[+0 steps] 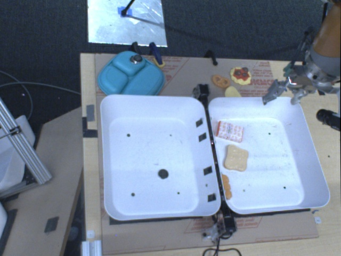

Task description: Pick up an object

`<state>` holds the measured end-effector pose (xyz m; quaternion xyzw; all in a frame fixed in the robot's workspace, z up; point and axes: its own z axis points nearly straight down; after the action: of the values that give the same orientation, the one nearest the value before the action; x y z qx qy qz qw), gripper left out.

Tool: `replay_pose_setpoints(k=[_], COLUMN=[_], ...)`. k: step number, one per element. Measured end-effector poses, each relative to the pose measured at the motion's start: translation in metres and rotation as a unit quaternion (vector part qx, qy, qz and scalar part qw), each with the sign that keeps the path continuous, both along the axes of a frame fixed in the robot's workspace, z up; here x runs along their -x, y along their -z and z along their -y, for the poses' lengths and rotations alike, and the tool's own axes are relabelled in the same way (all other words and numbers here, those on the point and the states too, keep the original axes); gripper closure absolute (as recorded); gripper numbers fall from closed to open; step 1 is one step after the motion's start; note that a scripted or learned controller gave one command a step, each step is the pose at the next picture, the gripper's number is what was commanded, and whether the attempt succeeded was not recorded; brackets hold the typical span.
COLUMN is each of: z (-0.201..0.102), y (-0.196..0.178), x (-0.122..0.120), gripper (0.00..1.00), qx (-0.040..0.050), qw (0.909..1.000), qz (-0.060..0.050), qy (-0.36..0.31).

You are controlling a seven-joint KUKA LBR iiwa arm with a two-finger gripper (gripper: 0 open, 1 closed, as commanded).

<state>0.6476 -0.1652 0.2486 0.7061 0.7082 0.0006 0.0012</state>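
**Two white bins, gripper spread above the right one**

Two bins sit side by side. The right bin (298, 159) holds a red-and-white packet (230, 130) at its ten o'clock, a tan bread slice (236, 158) just below at nine, and a small orange piece (226, 186) at eight against the wall. The gripper (281, 92) hovers over the bin's twelve o'clock rim, fingers splayed apart, gripping nothing. The left bin (122, 196) shows a dark disc (163, 174).

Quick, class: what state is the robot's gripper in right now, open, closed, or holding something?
Gripper: open, fingers spread, holding nothing, above the far edge of the right bin.
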Motion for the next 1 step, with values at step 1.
replay_pose_setpoints(k=[1], z=[0.0432], y=[0.1159], x=[0.0966], gripper=[0.0], qx=[-0.0017], qw=[1.0], qz=[-0.006], qy=[0.004])
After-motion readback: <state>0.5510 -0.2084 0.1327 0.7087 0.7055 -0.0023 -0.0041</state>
